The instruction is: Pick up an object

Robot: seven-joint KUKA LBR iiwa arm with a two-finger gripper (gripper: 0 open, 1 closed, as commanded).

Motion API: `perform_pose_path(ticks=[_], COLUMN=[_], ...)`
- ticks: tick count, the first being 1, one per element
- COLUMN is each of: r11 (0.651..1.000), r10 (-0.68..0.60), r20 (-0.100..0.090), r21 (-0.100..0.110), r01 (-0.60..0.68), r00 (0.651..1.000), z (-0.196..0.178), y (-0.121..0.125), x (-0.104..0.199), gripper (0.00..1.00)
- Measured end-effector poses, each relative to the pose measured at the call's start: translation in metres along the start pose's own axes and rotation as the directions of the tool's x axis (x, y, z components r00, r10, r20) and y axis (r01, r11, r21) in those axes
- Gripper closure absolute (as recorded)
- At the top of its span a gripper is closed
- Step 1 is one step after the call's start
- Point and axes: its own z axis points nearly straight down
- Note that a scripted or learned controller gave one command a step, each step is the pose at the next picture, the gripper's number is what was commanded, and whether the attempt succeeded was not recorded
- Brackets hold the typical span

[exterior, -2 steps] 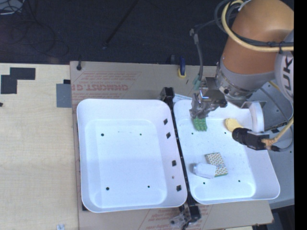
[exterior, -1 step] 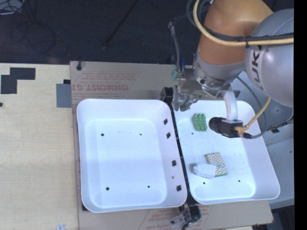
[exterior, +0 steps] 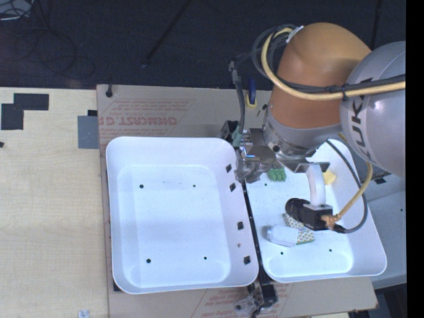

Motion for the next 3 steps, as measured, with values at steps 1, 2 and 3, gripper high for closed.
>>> perform_pose_path(ticks=[1,2,3], r11=[1.000,1.000,1.000], r10=[-0.003,0.011,0.014], r20=[-0.001,0.003,0.003], r21=[-0.010,-0.005,-0.005], r01=[0.003,-0.011,-0.014], r00=[1.000,1.000,1.000], z=[-0.043,-0.048,-0.039], y=[0.013,-0.017,-0.040], x=[0.058,-0.041,-0.155], gripper=[1.00,1.00,1.00])
